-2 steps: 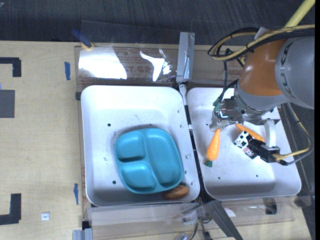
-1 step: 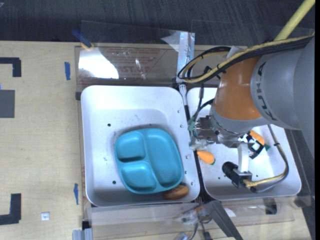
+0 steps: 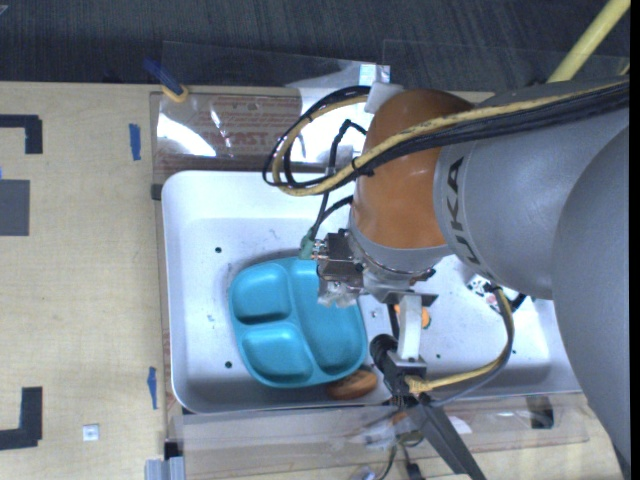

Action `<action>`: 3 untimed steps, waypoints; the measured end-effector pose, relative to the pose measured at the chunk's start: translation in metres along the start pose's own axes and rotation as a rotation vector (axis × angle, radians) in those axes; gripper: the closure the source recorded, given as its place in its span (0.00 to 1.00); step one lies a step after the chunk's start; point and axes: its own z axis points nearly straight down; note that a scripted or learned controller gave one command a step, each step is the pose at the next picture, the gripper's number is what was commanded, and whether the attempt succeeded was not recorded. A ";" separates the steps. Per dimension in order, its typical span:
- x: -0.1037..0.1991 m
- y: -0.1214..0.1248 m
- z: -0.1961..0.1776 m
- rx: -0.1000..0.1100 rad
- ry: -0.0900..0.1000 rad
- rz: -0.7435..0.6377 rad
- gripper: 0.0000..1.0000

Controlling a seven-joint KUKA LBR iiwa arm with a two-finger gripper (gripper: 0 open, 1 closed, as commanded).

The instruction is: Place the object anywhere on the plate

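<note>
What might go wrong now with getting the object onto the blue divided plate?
The brown rounded object sits off the blue three-compartment plastic plate, tight between its rim and the shallow white bin wall, so a grasp may slip. The grey arm hangs over the plate and may knock it.

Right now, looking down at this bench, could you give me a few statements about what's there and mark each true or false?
1. The plate is blue and divided into compartments. True.
2. The plate lies inside a white bin. True.
3. The brown object sits in the middle of the plate. False: it lies by the plate's lower-right rim.
4. The arm has a green band. False: its band is orange.
</note>
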 end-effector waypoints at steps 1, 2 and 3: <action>-0.079 0.008 0.037 0.004 -0.002 -0.127 1.00; -0.017 0.013 0.002 -0.001 -0.001 -0.169 1.00; 0.035 -0.005 0.077 0.006 -0.002 -0.434 1.00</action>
